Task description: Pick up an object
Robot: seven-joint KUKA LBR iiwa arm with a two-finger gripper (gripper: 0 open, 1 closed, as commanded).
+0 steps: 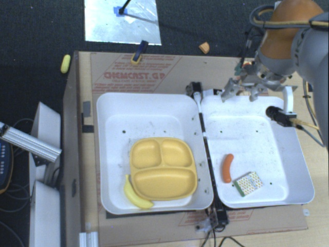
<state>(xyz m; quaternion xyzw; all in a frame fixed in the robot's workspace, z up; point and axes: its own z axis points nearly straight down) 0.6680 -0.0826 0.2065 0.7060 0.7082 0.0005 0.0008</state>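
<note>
The gripper (240, 90) hung open and empty above the right bin's (298, 176) far rim. The carrot (227, 168) lay isolated near the front: descend centred, fingers straddling its width.

We count two white bins: the left bin (110, 138) and the right bin (288, 153). The left one holds one yellow divided plate (163, 168) and one banana (134, 195). The right one holds one orange sausage (227, 168) and one small patterned packet (248, 183). We see one gripper (240, 92) at upper right.
</note>
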